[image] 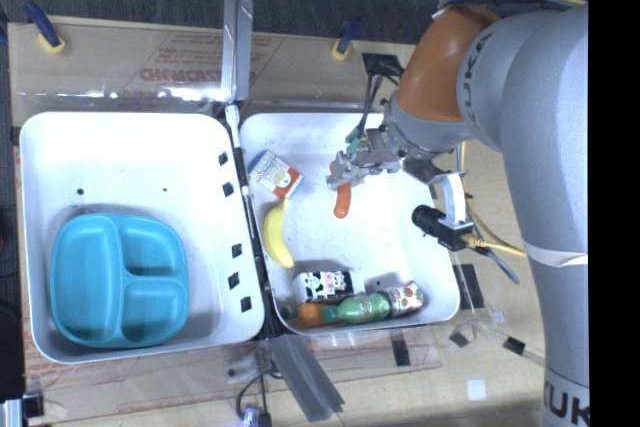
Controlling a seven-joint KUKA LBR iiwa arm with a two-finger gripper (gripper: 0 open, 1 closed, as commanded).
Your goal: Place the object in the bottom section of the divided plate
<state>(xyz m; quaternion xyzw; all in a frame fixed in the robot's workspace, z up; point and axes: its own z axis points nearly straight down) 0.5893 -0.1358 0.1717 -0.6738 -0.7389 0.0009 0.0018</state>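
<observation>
The fingers (345, 181) are clenched on the upper end of a small orange carrot (343, 203), which hangs below them over the right bin (420, 260). The blue divided plate (118, 280) lies well to their left in the left bin (60, 140). A banana (275, 233) lies just left of the carrot, a green bottle (355, 308) below.

bins 2 (40, 130) | divided plate 1 (118, 280) | banana 1 (276, 235) | bottle 1 (357, 308) | cartons 2 (274, 173)
</observation>
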